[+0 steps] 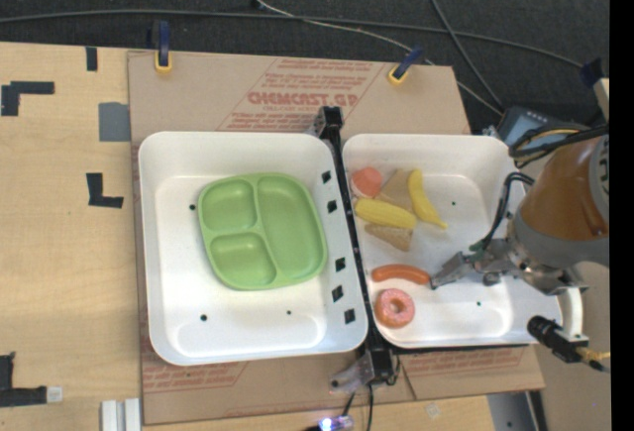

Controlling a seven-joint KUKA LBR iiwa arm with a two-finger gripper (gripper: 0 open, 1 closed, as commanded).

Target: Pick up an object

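The sausage [400, 273], an orange-red one lying flat on the floor of the right bin [466, 320], is the thing nearest the gripper [443, 274]. You will see the gripper's dark tip at the sausage's three o'clock end, pointing toward nine o'clock, right up against that end or just short of it; from this angle you cannot tell whether they touch. You also cannot tell how the fingers are set: they merge into one dark wedge, and nothing shows between them, so do not count anything as held.

Look around the sausage for the rest of the load. At its six o'clock, just beside it, lies a pink donut [395, 307] with a hole in the middle. At its twelve o'clock sits a yellow banana [385, 213] resting across a tan slice of bread [396, 233]. A second, smaller banana [426, 198] lies at two o'clock from the first, slanted, and a red-orange ball-shaped fruit [367, 181] sits at the far eleven o'clock corner of the group, near the divider between the bins.

The arm [560, 206] comes in from three o'clock, its orange band over the right bin's edge, with the grey wrist below it at the bin's wall.

In the left bin [158, 251] you have a green divided plate [263, 231] with three compartments, lying flat near the middle. Both bins sit on a cardboard sheet [287, 92] clipped to the wooden bench [59, 261].
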